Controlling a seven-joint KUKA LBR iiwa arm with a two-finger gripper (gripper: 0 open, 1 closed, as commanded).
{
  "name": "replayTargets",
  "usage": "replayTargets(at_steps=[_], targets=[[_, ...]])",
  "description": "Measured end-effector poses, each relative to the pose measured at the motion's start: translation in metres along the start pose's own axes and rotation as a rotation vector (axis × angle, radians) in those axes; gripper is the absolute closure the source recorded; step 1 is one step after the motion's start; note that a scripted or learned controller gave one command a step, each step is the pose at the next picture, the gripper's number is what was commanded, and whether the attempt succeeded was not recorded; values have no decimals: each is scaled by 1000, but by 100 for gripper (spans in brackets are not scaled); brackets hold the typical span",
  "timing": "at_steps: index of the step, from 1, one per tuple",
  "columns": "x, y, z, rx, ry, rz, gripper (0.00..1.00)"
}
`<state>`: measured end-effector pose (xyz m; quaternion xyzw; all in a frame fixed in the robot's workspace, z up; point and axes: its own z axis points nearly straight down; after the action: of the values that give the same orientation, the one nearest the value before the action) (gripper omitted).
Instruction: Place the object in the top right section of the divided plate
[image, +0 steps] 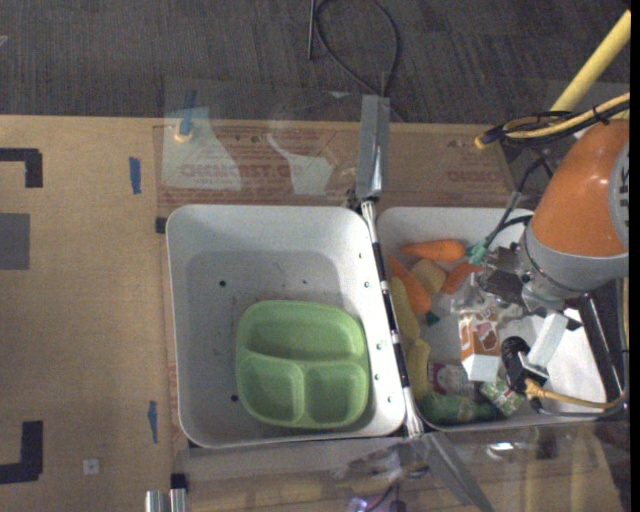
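Crowding right bin's (590, 375) far edge — toys (432, 275); divided plate (300, 362) apart.

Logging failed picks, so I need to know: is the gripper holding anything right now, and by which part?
It cannot be told. The gripper sits low over the clutter in the right bin, and the wrist hides what lies under it.

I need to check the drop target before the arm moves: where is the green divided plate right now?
The green divided plate lies in the left bin, toward its lower right corner, close to the divider between the bins.
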<state>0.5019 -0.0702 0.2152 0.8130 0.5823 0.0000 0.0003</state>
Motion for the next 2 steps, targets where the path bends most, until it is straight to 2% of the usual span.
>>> replayTargets(at_steps=[1, 2], targets=[[59, -44, 32, 4, 0, -72, 100], [146, -74, 32, 2, -1, -16, 100]])
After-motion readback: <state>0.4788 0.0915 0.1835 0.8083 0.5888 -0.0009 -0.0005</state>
